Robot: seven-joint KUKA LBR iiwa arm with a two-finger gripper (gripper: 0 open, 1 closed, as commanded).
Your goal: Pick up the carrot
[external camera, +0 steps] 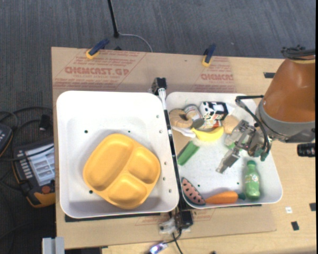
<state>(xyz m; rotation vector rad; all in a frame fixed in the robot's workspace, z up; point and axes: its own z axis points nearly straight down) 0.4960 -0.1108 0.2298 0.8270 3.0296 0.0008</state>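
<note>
While the gripper (229,162) hangs over the middle of the right bin (275,194), we see its fingers apart, clamping nothing. We spot the carrot (221,198) lower down by that bin's bottom edge, between watermelon slice (192,191) and green bottle (252,179).

Grey carpet (212,15) fills the floor up top, ribbed and dark. A thin black pole (111,9) slants down to the bench, a grey cable (135,38) curling from its foot. The bench wears brown board (100,70) printed in red, pinned by two clamps (97,48) with yellow and blue grips along the far edge. Off to the left, black cords (18,118) loop around a handheld pendant (34,168) lying on the floor. Light is even, soft.
</note>
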